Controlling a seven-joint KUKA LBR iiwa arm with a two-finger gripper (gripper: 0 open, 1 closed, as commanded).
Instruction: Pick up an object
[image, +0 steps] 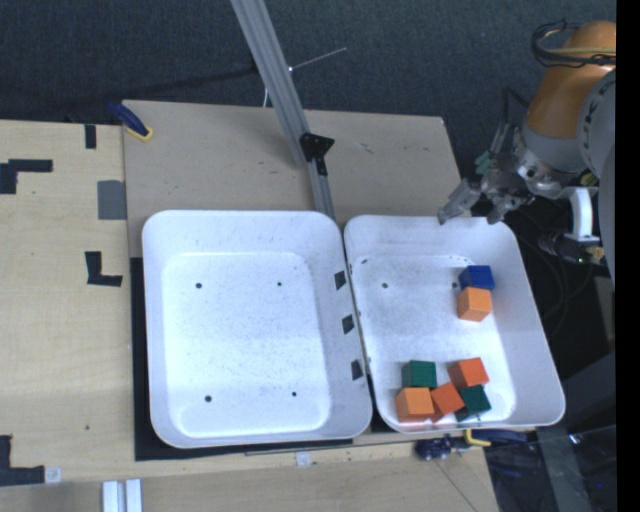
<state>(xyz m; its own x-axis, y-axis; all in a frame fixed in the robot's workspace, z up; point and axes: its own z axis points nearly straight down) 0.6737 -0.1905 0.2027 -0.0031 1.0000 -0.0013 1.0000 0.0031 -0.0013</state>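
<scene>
Tool (472, 205) at upper right, over right bin (535, 330) top rim w/ fingers apart, nothing betw them; blocks (441, 389) sit lower right.

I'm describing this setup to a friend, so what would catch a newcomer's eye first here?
Probably the bright blocks in the right bin: a blue block touching an orange block, and a cluster of orange and green blocks near its front edge. Next, the gripper poised at that bin's far rim.
</scene>
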